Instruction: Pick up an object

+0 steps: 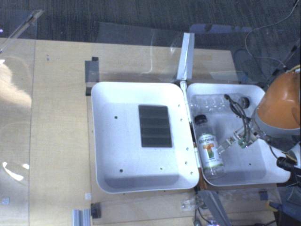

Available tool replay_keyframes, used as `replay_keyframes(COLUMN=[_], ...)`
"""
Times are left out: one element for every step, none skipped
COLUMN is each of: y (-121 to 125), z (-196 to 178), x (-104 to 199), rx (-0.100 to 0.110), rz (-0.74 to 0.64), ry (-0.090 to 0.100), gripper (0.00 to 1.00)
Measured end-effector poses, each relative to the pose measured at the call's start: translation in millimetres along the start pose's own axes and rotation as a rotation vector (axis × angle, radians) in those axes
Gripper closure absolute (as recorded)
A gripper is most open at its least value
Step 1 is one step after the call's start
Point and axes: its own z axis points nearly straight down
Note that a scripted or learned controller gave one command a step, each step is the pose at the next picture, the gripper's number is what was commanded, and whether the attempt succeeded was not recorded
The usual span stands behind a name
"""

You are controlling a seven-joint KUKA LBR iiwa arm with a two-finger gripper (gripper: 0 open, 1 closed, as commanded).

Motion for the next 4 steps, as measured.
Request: replay_keyframes(y=[4.4, 35.3, 85.2, 70.1], z=[18.6, 33.7, 49.9, -58.7], x=[0.0, -14.9, -52.2, -81.5], rx=[0.006, 0.032, 0.032, 0.03], rz=[0.013, 0.168, 0.297, 0.437], ry=[-0.013, -0.004, -0.007, 0.028], gripper=[0.0, 0.0, 0.0, 0.0])
